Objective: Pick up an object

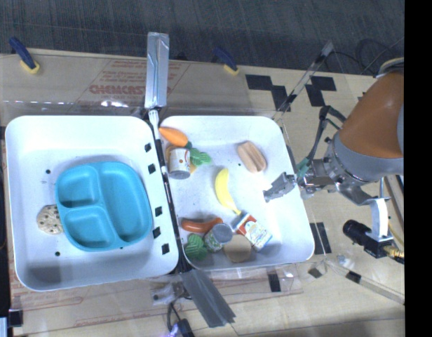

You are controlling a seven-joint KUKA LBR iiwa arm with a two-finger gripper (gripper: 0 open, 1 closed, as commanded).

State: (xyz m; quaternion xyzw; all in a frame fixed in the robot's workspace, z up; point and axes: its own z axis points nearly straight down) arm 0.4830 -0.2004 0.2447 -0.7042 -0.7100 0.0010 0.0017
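The right bin (289, 153) holds several toy foods: a carrot (173, 136), a small can (179, 161), a green leafy piece (200, 158), a bread roll (252, 156), a banana (224, 188), a sausage (200, 224), a red and white carton (254, 232), a green vegetable (196, 246) and a brown piece (238, 251). My gripper (279, 187) hangs over the bin's right side, right of the banana and below the bread roll. Nothing shows between its fingers.
The left bin (19, 209) holds a blue divided tray (102, 205) with a cookie (48, 220) beside its left edge. A metal divider (157, 69) stands behind the bins. Clamps and black brackets line the bench around the bins.
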